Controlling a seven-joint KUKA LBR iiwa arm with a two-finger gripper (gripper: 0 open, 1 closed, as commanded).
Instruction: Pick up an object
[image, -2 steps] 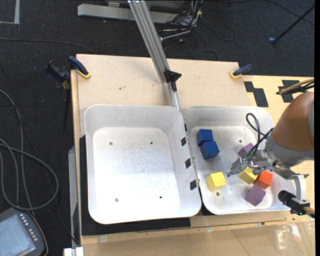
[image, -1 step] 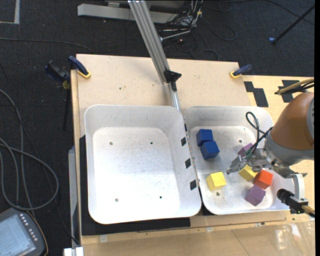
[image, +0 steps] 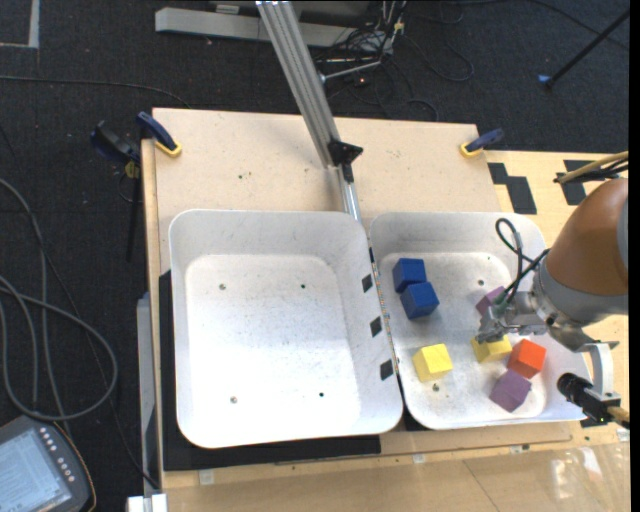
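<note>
- Nearest the camera in the right bin (image: 455, 420) lies a purple block (image: 510, 391), tilted so its corners point toward the rim; it looks about cube-shaped, so I can read no long axis on it.
- Just beyond it sits an orange block (image: 528, 357), also turned cornerwise, near the purple one.
- To their left, well apart from both, a yellow cube (image: 434, 361) rests on the bin floor, its edges slightly skewed to the bin walls.
- My end effector (image: 492, 327) hangs over the right side of this bin, above a small yellow block (image: 491, 348) that lies just beside the orange one; its longer side seems to run left to right, though part of it is hidden under me.
- I cannot tell how my end effector stands, or whether anything is in it.
- A purple piece (image: 491, 299) peeks out just beyond my end effector; its shape is unclear.
- Further back, two blue blocks (image: 414, 287) touch each other, one behind the other, lined up roughly front to back.
- The left bin (image: 200, 300) lies alongside on the desk (image: 260, 160).
</note>
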